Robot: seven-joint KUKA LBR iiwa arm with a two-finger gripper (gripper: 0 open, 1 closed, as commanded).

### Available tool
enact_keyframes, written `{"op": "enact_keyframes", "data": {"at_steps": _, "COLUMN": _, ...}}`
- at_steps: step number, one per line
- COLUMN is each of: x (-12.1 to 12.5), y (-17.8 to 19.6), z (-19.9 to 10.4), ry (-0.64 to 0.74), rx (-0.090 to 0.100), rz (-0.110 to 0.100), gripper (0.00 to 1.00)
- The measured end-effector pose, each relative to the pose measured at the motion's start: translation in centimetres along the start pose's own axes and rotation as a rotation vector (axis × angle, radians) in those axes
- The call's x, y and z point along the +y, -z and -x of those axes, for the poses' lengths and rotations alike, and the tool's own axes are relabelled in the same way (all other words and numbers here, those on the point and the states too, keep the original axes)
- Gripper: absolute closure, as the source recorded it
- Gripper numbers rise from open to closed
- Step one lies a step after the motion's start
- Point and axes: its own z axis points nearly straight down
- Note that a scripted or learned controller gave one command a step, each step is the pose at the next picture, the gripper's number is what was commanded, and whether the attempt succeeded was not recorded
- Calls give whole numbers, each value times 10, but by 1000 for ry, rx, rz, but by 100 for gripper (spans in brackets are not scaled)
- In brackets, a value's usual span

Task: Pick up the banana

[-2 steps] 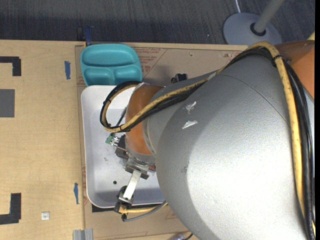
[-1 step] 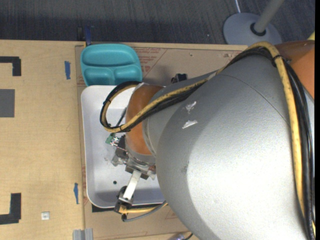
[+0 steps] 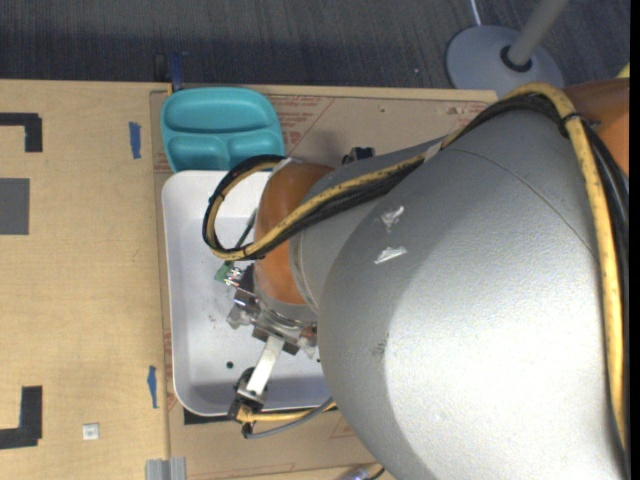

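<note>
In the camera view the big grey metal arm (image 3: 450, 298) fills the right side and reaches leftward over the shallow white plastic bin (image 3: 185, 268); its orange band (image 3: 285, 228) sits above the bin's middle; the metal two-finger gripper (image 3: 250, 318) hangs low over the bin's floor, toward the near rim. Whether the gripper is spread or pressed together cannot be told from here, since the wrist hardware hides its tips; nothing can be seen pinched in it.

A teal moulded plastic tray (image 3: 220, 123) lies just beyond the bin's far rim, on the cardboard-brown bench (image 3: 80, 268). The bare left strip of the bin's floor carries only a few small dark specks.

Where the banana lies cannot be told; the arm covers the bin's right part, so it is probably under there, or right beneath the gripper. So neither its direction from the gripper nor its long axis can be read. As I judge it, the pick is not confirmed, and any closing now would go unseen.
</note>
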Motion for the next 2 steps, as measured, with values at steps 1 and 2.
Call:
{"op": "enact_keyframes", "data": {"at_steps": 1, "x": 0, "y": 12, "z": 0, "ry": -211, "rx": 0, "rz": 0, "gripper": 0}}
{"op": "enact_keyframes", "data": {"at_steps": 2, "x": 6, "y": 71, "z": 10, "ry": 181, "rx": 0, "rz": 1, "gripper": 0}}
